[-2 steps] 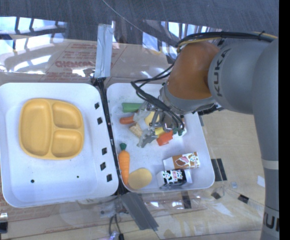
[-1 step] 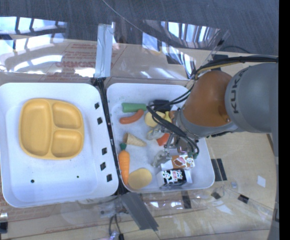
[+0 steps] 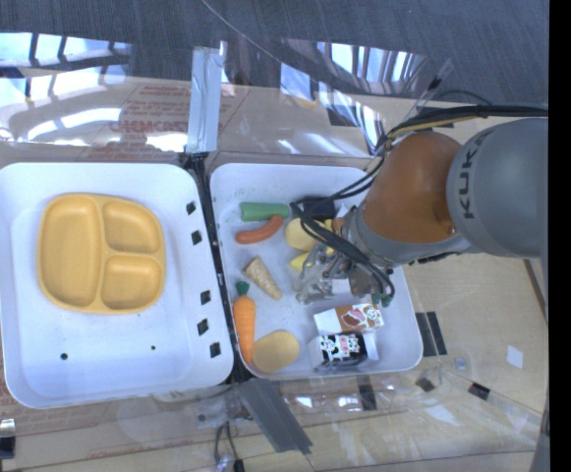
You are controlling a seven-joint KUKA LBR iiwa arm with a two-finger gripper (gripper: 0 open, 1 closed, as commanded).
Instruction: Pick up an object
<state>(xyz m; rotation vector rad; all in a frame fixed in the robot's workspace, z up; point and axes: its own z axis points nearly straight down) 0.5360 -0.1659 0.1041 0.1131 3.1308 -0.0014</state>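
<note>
Carrot (image 3: 245,326), tapered, smooth, round tan cookie (image 3: 276,350)

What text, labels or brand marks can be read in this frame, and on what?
"KU": grey arm housing, letters turned sideways; the rest of the brand is cut off.
Red print on the cardboard behind the bins: blurred and under glare, unreadable.
Small carton with a cow picture: print too small to read.
Carton with a red top: print too small to read.

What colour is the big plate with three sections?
The three-section plate is yellow, seen in the camera view, in the left bin.
</note>
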